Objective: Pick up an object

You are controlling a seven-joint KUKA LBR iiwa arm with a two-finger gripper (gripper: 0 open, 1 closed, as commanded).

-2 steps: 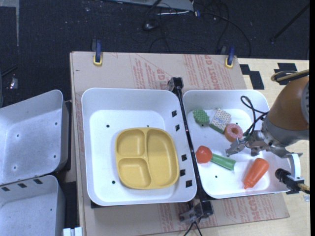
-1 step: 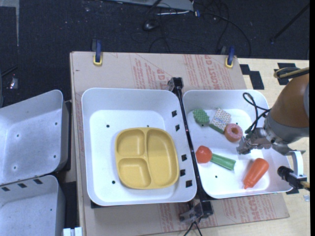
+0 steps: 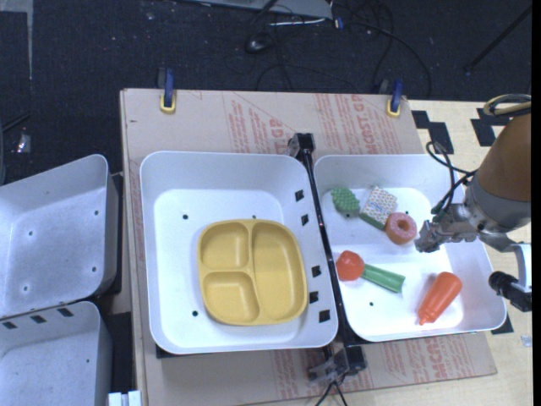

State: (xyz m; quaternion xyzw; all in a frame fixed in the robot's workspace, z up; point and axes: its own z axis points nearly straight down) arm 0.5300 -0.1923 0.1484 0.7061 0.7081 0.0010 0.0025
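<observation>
The right bin (image 3: pixel 473 315) holds several toys. A pink doughnut (image 3: pixel 400 227) lies near its middle, with a green brush (image 3: pixel 350 205) and a pale checkered block (image 3: pixel 379 201) behind it. A red ball on a green handle (image 3: pixel 366 271) lies at the front left, and an orange carrot (image 3: pixel 439 297) at the front right. My gripper (image 3: pixel 428 238) hangs low over the right bin, just right of the doughnut and behind the carrot. Nothing shows between its fingers.
The left bin (image 3: pixel 169 227) holds a yellow divided plate (image 3: pixel 253 271). A black divider strip (image 3: pixel 319 235) runs between the two bins. The arm comes in over the right bin's right rim. More white trays (image 3: pixel 51 227) stand off the bench at the left.
</observation>
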